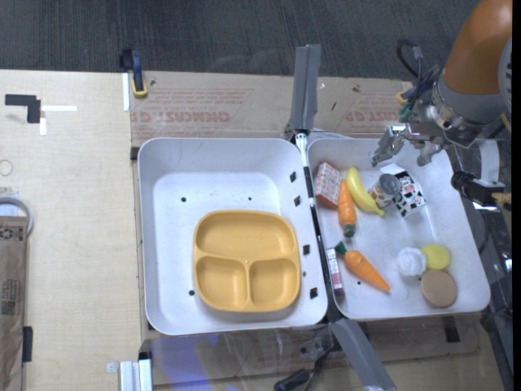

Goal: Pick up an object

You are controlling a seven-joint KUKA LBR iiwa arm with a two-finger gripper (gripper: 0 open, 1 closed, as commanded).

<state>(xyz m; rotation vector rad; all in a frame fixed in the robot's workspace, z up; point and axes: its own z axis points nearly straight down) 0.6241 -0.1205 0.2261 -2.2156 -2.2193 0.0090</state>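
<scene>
The gripper [404, 147], fingers spread and empty, hovers at the right bin's [470, 236] twelve o'clock, needing descent onto the banana [363, 191]

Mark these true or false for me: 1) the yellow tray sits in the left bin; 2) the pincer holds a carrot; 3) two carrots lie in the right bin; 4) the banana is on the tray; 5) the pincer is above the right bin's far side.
1) True: the tray sits in the left bin.
2) False: the pincer has nothing between its fingers; it hangs open above the bin.
3) True: one carrot lies beside the banana, another carrot nearer the front of the right bin.
4) False: the banana lies in the right bin.
5) True: it hangs over that bin's far side.
</scene>
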